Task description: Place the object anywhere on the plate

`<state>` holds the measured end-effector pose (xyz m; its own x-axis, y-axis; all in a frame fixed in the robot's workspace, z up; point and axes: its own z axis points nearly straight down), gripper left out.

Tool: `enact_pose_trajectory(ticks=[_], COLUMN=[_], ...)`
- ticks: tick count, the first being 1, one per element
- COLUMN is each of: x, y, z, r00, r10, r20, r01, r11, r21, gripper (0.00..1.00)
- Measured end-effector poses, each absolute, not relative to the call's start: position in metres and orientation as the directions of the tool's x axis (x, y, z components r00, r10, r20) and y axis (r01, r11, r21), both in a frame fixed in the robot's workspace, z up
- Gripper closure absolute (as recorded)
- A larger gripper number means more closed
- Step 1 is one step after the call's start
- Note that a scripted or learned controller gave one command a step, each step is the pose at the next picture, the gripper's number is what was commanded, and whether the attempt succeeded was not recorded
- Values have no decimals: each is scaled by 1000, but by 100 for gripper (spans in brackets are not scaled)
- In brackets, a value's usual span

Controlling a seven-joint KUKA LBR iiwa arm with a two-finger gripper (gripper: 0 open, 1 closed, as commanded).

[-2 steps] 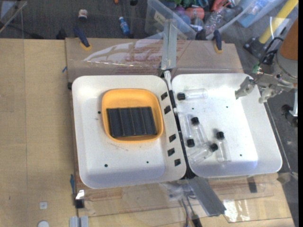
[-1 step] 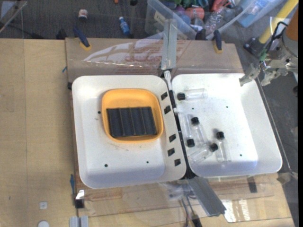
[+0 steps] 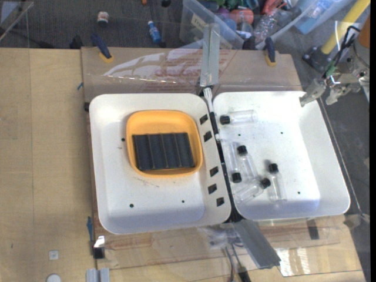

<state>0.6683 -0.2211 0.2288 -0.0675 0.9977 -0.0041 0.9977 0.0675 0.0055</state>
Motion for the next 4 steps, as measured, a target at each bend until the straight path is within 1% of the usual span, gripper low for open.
enact_pose_trajectory(ticks=[2, 3, 4], x=[669, 669, 668], y=[-221, -221, -222], z=[236, 237, 236], r00=[-197, -177, -334], r10=[980, 984, 943], r20=[-6, -5, -3], r01=[980, 984, 943], r11=[197, 177, 334], r21=[6, 6, 3], gripper=[0, 0, 0])
